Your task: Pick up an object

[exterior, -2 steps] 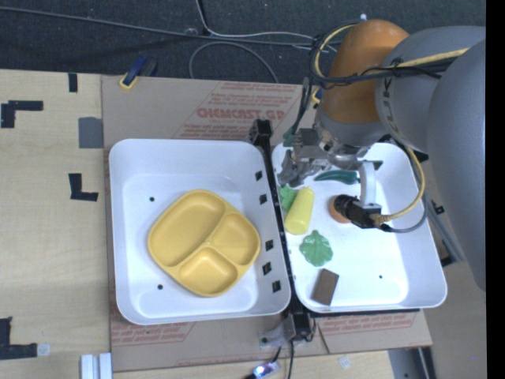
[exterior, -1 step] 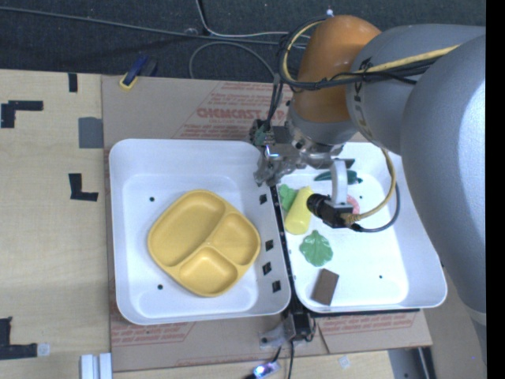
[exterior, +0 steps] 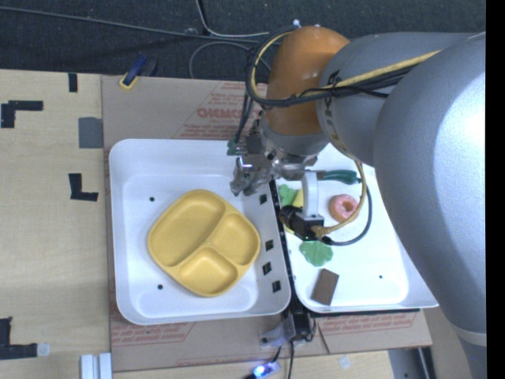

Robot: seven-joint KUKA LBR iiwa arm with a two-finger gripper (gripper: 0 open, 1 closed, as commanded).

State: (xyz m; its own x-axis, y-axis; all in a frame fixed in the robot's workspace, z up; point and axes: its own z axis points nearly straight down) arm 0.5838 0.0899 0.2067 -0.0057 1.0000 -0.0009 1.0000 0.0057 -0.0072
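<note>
A yellow three-compartment plate [exterior: 203, 242] lies in the left white bin [exterior: 130, 212]. The right white bin [exterior: 387, 283] holds a pink ring-shaped donut [exterior: 344, 207], a green leaf-shaped piece [exterior: 316, 252], a brown block [exterior: 324, 286], a yellow-green item [exterior: 289, 197] and a teal-handled tool [exterior: 341, 178]. My gripper [exterior: 251, 174] hangs below the orange band [exterior: 300, 77], over the top right corner of the left bin, just beyond the plate's far edge. Nothing shows between its fingers, and whether they are spread I cannot tell.
The big grey arm [exterior: 430, 140] covers the right bin's far and right parts. Both bins rest on a cardboard sheet [exterior: 158, 105] on the wooden bench. Black cables [exterior: 197, 22] run across the dark area at the back. A blue-yellow item [exterior: 136, 71] lies at the cardboard's far left corner.
</note>
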